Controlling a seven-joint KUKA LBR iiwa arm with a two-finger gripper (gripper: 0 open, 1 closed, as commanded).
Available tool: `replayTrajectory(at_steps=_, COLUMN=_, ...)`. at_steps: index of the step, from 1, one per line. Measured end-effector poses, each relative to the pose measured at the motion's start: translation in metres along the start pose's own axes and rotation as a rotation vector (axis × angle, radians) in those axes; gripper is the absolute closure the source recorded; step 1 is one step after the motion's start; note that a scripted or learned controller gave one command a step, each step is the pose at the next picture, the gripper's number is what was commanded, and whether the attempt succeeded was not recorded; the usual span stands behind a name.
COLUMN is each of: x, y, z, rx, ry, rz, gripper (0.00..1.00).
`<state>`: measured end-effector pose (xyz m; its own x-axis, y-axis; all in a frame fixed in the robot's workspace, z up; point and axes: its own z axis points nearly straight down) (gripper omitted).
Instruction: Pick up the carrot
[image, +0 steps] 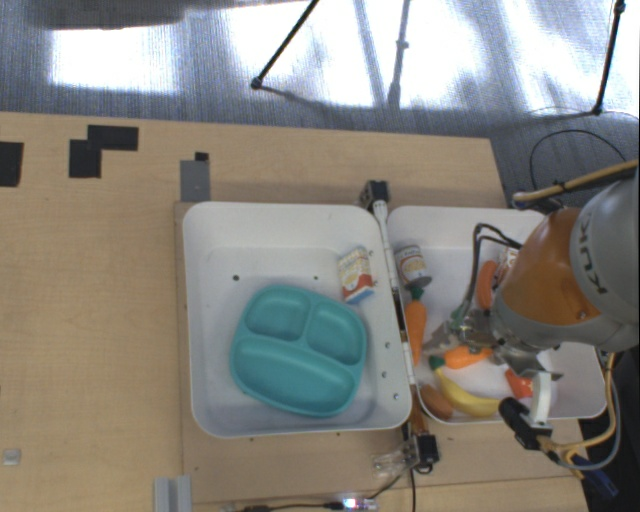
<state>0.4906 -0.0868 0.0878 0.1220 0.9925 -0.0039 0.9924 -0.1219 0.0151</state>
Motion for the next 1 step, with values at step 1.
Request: replayTrajectory(at_steps=1, x=0.0090, y=0.0664, z=0.0013, rx=0.005, ry=0.001, rz=-0.073, gripper=0.00)
